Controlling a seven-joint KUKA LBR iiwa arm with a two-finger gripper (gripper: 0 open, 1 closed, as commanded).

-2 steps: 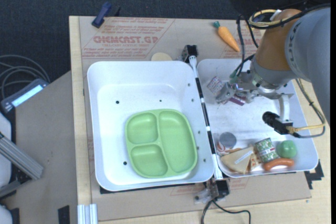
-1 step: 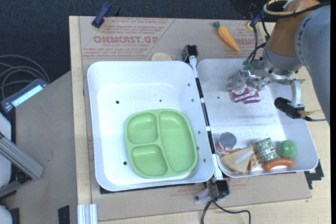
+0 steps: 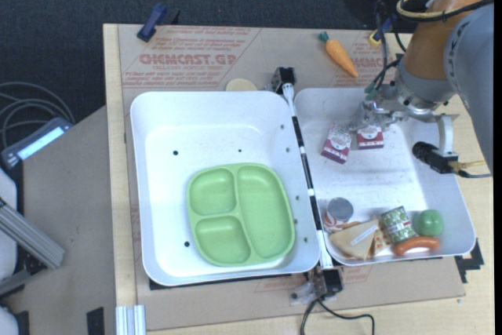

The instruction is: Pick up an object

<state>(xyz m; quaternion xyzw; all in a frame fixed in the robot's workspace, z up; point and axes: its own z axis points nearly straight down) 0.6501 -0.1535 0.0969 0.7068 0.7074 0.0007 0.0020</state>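
**Operator:** Where is your hand, and what is it doing?

**Describer:** Your hand (image 3: 375, 112) hangs low over the far end of the right bin (image 3: 439, 169), below the grey arm with its orange band (image 3: 439, 35). Whether it is spread or closed, I cannot tell; the wrist hides that from above.

**Operator:** What lies near it?

**Describer:** Just under the hand, on its near side, sits a small red and white packet (image 3: 369, 139). It looks to be touching or nearly touching the hand, but I cannot see it gripped. Beside that, toward the left bin, lies a second red and white packet (image 3: 336, 146), tilted.

**Operator:** And further off?

**Describer:** Well toward you from the hand, at the bin's near end, a cluster: a grey round lid (image 3: 340, 209), a sandwich-like toy (image 3: 357, 238), a green labelled can (image 3: 397, 223), a green ball (image 3: 429, 223) and an orange-red sausage shape (image 3: 413, 246). Far to the hand's left, the left bin (image 3: 157, 137) holds a green divided plate (image 3: 239, 213). Beyond the hand, on the counter (image 3: 196, 59), lies a toy carrot (image 3: 340, 53).
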